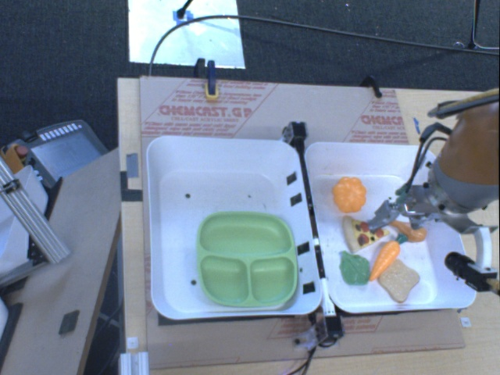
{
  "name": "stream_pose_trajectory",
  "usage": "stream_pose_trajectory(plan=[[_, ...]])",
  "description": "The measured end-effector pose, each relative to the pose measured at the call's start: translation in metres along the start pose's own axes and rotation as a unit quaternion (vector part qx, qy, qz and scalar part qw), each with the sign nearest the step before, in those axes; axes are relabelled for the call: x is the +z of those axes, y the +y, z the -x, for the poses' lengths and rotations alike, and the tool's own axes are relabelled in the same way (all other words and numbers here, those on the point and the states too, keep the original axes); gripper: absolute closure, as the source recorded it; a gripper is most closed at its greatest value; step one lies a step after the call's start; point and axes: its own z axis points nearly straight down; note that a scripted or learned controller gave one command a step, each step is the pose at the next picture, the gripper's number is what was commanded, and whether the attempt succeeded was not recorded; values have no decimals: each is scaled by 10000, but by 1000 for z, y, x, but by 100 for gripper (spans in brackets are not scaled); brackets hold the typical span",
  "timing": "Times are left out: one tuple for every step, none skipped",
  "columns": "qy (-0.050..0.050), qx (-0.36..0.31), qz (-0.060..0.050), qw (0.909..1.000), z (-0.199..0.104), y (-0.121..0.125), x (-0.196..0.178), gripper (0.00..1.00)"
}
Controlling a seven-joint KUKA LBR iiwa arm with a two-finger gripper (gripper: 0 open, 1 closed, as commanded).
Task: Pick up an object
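The grey arm with its orange band (469, 151) comes in from the right edge of the frame and bends down over the right-hand shallow white bin (328, 162). Its two-finger gripper (384, 215) sits low in the middle of that bin, pointing left, with its dark tips just above the upper right corner of a flat toy pizza slice with red dots (359, 232). How far apart the tips stand cannot be told from this slant, and nothing can be made out between them.

The toys cluster around and below the gripper. A round orange pumpkin-shaped toy (349, 194) lies to its upper left, near but apart from it. A small orange sausage-like piece (412, 233) lies just right of the tips, partly under the wrist. An orange toy carrot (384, 260) slants below the gripper, its top end touching the pizza slice's right side. A green leafy toy vegetable (355, 269) lies at the lower left of the group, just beside the carrot, and a tan toy bread slice (399, 280) lies at the lower right, touching the carrot's lower end.

The left-hand white bin (168, 170) holds a light green plastic plate with three compartments (248, 258), lying in its lower right part, well apart from the gripper.
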Motion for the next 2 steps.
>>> stream_pose_trajectory(plan=[[-11,-16,69,10000,-1,3,-7,0],[-10,-9,65,10000,7,10,38,0]])
